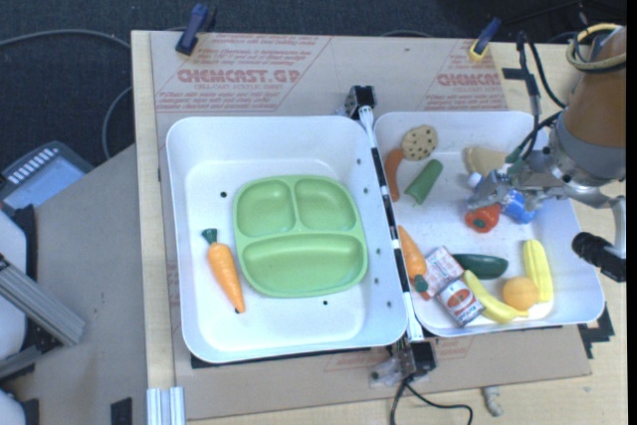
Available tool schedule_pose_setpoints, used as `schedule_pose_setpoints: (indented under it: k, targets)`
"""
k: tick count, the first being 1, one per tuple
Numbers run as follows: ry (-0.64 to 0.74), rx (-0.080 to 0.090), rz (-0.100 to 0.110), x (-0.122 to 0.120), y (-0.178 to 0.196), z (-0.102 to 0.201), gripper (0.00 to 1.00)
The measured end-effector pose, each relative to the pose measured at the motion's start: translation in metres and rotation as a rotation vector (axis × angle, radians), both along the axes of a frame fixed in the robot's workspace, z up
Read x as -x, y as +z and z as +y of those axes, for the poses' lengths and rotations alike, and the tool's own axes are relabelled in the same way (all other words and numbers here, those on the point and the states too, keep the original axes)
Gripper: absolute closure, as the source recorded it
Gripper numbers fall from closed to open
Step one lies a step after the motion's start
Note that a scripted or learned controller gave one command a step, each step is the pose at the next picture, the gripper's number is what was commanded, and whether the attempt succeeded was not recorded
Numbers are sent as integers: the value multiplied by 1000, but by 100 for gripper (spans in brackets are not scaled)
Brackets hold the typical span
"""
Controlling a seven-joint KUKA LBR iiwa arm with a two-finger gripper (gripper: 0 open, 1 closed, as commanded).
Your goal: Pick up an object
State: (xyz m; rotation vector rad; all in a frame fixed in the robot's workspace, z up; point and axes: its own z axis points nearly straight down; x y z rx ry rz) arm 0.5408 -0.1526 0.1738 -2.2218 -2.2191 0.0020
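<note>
- gripper (pixel 495 195) low in right bin (pixel 569 312), right over the red tomato (pixel 484 218)
- finger state: can't tell, blurred
- green divided plate (pixel 299 236) and carrot (pixel 225 271) in left bin (pixel 189 154)

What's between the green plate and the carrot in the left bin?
Nothing. In the camera view, bare white bin floor separates the carrot from the green plate.

Grey KUKA arm with orange band (pixel 597 105): enters from the right edge, wrist angled down and leftward | two-finger metal gripper (pixel 495 186): low over the right side of the scene, pointing left | finger state: not discernible from this overhead slant.
</note>
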Motion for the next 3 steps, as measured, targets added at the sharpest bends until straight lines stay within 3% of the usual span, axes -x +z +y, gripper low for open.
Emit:
schedule_pose_setpoints:
  k: [1, 2, 3]
  targets:
    - [1, 0, -1, -19, -90, 5, 0]
    - [0, 1, -4, -20, -79, 5, 100]
    - [4, -1, -6, -41, 12, 69, 100]
